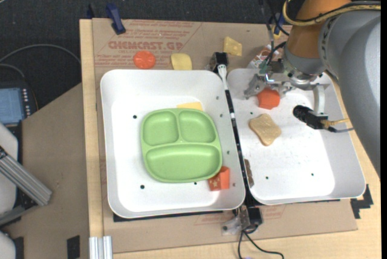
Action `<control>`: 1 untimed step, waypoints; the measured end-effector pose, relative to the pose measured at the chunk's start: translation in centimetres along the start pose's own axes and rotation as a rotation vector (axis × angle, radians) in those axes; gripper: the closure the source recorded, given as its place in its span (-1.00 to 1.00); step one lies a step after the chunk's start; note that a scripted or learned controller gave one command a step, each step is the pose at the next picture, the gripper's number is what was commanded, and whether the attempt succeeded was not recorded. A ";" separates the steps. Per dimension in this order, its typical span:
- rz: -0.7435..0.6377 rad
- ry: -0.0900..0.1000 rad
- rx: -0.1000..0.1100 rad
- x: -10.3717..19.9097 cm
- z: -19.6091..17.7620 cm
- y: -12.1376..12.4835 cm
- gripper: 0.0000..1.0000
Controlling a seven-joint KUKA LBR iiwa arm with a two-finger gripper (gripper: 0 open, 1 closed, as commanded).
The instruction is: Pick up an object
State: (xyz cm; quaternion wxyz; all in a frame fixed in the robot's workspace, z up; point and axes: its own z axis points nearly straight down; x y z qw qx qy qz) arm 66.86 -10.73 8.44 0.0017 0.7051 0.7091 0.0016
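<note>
Sitting in right bin — bread slice, tomato

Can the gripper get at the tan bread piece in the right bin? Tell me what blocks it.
Probably yes. The bread piece lies apart in the right bin, nothing on top of it. The gripper is over the orange object just beyond it.

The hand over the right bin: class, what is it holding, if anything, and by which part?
It cannot be told. The hand sits directly over a small orange-red object in the right bin, but a hold is not visible.
</note>
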 end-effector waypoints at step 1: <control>0.003 -0.002 -0.002 -0.3 -1.2 -0.1 1.00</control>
